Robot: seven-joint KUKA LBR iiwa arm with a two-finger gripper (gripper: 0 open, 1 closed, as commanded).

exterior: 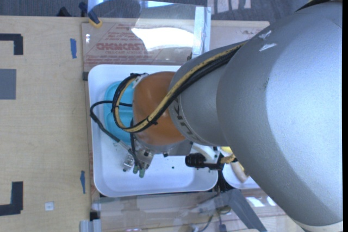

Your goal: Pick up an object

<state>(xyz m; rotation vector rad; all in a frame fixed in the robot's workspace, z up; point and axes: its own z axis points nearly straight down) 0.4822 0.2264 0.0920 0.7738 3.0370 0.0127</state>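
My gripper point(136, 167) hangs low over the front left part of the left white bin point(163, 185), pointing down at the bin floor. A light blue object point(118, 111) lies in the bin just behind the gripper, and the orange wrist band and cables hide most of it. Only bare white floor shows under the gripper tip. I see nothing held in the gripper.
The grey arm covers the right half of the view and most of the second bin point(242, 177). A clear plastic sheet point(147, 35) stands behind the left bin. A wooden bench surface point(43, 117) with black marks lies to the left.
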